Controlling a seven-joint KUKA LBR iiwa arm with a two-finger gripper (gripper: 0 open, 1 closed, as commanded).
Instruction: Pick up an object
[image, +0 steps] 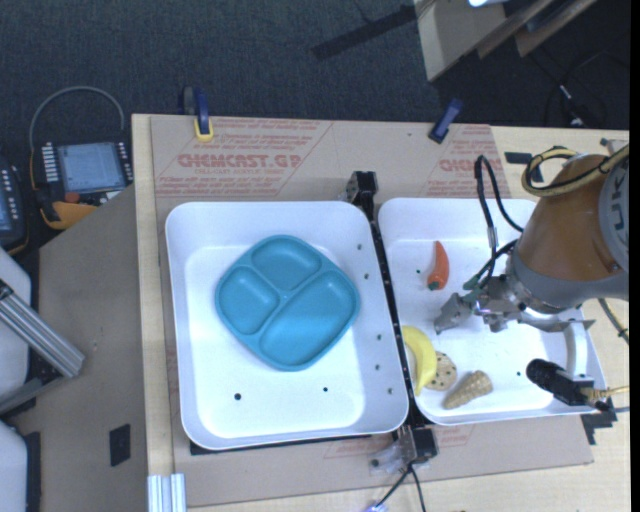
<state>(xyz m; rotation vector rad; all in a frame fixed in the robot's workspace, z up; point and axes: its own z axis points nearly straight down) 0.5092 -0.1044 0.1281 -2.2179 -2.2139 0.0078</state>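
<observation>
- The right bin (560, 225) carries 4 small toy foods: a carrot (438, 265) near its upper left, a banana (420, 355) against its left wall, a speckled cookie (442, 372) touching the banana's lower end, and an ice-cream cone (468, 389) lying just beside the cookie.
- Any of the 4 would serve as the object to pick up. All look like light, stiff plastic with smooth, probably slippery skins, and none seems fragile.
- The carrot looks the easiest: it lies apart from the rest, and a pinch across its narrow middle should hold. The banana sits tight to the wall, the cookie is flat and low, and the cone's taper may squirt out unless gripped near its wide end.
- The jaws (475, 308) stand apart, pointing left over the bin floor between the carrot and the banana, with nothing between them and touching none of the 4, as far as I can tell.
- The left bin (190, 300) carries a blue divided plate (287, 300), well apart from the arm.
</observation>
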